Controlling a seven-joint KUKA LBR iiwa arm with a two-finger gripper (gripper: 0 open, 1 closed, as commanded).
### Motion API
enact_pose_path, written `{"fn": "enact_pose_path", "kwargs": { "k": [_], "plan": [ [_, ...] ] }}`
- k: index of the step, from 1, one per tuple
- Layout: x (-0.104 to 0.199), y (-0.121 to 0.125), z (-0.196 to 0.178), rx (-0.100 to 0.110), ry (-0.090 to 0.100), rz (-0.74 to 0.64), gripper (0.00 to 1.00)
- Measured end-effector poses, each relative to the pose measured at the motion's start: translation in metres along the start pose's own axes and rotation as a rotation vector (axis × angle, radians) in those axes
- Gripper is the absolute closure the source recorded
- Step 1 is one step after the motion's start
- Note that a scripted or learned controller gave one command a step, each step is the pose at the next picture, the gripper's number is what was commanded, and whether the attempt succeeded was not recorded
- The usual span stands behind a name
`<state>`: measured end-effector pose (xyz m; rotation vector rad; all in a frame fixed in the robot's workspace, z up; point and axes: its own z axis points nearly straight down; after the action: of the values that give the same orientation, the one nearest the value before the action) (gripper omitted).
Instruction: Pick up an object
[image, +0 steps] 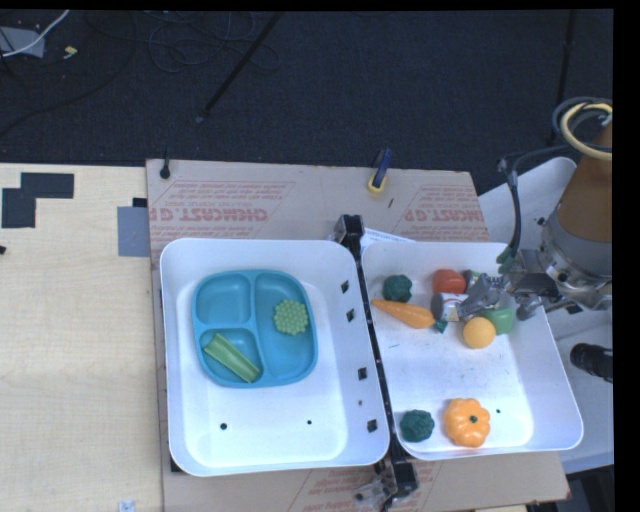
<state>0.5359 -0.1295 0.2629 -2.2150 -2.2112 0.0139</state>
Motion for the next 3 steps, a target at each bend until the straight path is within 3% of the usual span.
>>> {"fn": "enact_pose_path", "kwargs": {
  "k": [1, 3],
  "plan": [
    [0.000, 0.002, -0.007, -0.011, -0.001, -0.002, 0.00],
    [-0.012, 0.004, 0.101, -0.007, 0.000, -0.001, 0.00]
  ]
}}
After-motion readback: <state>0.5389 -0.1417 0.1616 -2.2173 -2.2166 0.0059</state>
